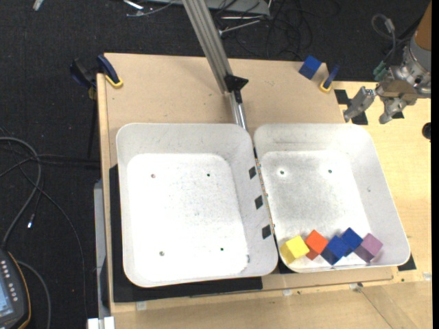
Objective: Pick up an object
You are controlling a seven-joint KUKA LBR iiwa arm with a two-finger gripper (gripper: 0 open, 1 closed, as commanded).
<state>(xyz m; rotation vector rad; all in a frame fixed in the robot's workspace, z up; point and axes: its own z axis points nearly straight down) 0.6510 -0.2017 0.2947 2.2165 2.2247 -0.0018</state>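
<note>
- Pincer point(374, 108) over the desk point(178, 88) past the right bin's point(384, 184) far corner, fingers spread wide, nothing between them.
- Cubes bunched at that bin's near edge: yellow cube point(295, 248), orange cube point(316, 242), blue cubes point(343, 244), purple cube point(370, 247).
- Likely light, rigid; grip flat opposite faces. Purple, at the end, looks easiest.

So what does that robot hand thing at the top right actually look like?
The gripper is a small grey metal piece with two short, dark-tipped fingers. Above it sits a paler grey wrist with an orange band, and a thin cable loops beside it.
</note>
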